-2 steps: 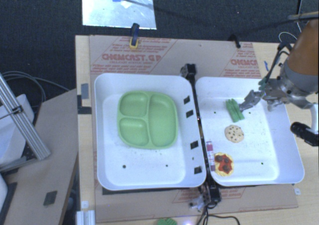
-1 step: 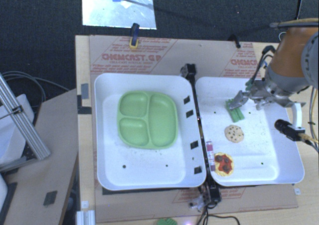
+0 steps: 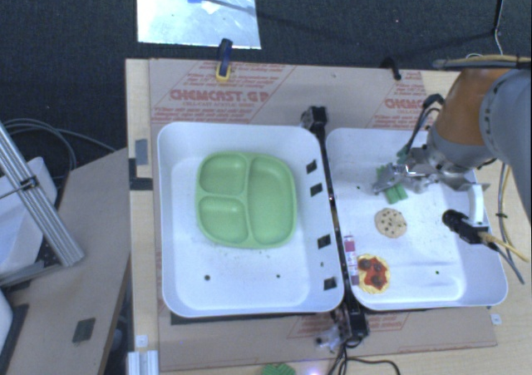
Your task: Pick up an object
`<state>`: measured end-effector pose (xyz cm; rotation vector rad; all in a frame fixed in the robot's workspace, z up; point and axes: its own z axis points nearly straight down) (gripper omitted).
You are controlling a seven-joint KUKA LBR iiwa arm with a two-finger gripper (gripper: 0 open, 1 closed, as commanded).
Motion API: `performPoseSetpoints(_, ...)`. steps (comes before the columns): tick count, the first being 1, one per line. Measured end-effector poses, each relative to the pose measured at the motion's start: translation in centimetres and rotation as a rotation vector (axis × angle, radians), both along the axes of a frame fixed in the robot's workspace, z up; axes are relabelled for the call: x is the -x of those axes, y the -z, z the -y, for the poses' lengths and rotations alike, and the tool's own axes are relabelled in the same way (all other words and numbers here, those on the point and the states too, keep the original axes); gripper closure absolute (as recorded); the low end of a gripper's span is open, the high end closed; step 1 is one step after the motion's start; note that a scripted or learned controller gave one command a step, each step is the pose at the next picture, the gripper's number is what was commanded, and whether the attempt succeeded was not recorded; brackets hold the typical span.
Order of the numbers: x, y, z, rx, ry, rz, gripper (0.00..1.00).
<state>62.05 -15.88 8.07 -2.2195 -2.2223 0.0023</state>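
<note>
We see the gripper [image 3: 392, 183] down inside the right bin [image 3: 482, 282], toward that bin's eleven o'clock area, with the grey arm [image 3: 490, 120] reaching in from three o'clock. A small green object [image 3: 393, 191] sits right at the fingertips, touching or very nearly so. We cannot tell how wide the fingers stand, nor whether the green object is between them or merely beside them; the metal parts and the green piece overlap too closely.

Just at six o'clock from the gripper lies a cookie [image 3: 390, 222], flat on the bin floor and apart from the green object. Further toward seven o'clock, near the bin's left wall, is a small pizza slice [image 3: 372, 273]. The left bin [image 3: 179, 282] holds a green divided plate [image 3: 247, 199].

We judge the green object to be the likeliest target. It looks like a light toy piece, probably stiff plastic and fairly smooth, so it could slide or squirt out under a pinch. We would take it across its narrower width, near its middle, with the fingers set low so that they close on its sides and not over its top. The cookie and pizza slice look thin and flat, harder to get under.
</note>
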Motion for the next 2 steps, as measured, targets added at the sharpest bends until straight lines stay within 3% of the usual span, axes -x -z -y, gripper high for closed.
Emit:
performPoseSetpoints(1, -0.2, -1.5, 0.0, 0.001, 0.000, 0.007, 1.00)
performPoseSetpoints(2, 0.4, -9.7, -4.9, -0.001, -0.007, 0.008, 1.00)
